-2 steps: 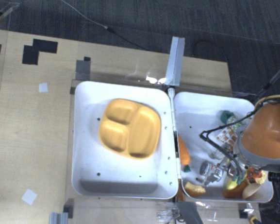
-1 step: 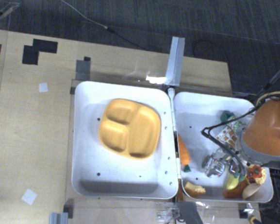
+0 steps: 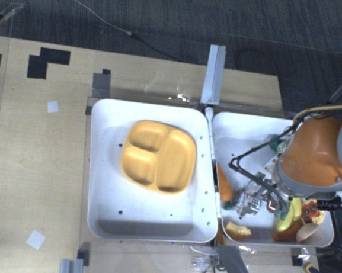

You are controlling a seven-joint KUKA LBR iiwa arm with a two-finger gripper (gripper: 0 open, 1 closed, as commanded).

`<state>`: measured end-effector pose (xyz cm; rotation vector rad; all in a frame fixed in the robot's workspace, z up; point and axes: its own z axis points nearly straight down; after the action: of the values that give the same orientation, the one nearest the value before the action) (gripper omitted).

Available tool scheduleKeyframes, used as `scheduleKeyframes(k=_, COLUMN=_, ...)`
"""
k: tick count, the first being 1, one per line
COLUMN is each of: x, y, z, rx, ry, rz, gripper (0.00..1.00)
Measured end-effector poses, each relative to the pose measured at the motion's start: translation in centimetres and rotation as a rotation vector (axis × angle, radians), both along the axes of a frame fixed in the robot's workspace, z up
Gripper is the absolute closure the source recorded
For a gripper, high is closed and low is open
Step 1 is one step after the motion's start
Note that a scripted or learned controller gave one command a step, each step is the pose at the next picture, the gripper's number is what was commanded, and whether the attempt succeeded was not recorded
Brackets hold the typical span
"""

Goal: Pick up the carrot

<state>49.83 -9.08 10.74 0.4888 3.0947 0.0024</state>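
Carrot (image 3: pixel 224 186): I judge it light, stiff, smooth; I'd grip mid-length.
Gripper (image 3: pixel 245 206): at carrot's 4 o'clock; spread unclear.

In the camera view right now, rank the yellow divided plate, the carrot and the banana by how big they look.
1. Yellow divided plate, by far the largest.
2 and 3. Carrot and banana: they look alike, and the arm hides part of the banana, so I won't rank them.

Orange carrot (image 3: pixel 223 185) lies lengthwise against the right bin's (image 3: pixel 243 130) left wall.
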Motion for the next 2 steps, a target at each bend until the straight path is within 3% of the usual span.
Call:
scheduleKeyframes(k=1, x=1.7, y=-2.6, z=-1.4, rx=-0.011, ry=-0.014, rz=0.515, gripper=1.00)
scheduleKeyframes(k=2, x=2.2, y=-10.4, z=-0.2, rx=-0.011, ry=-0.002, rz=0.991, gripper=1.00)
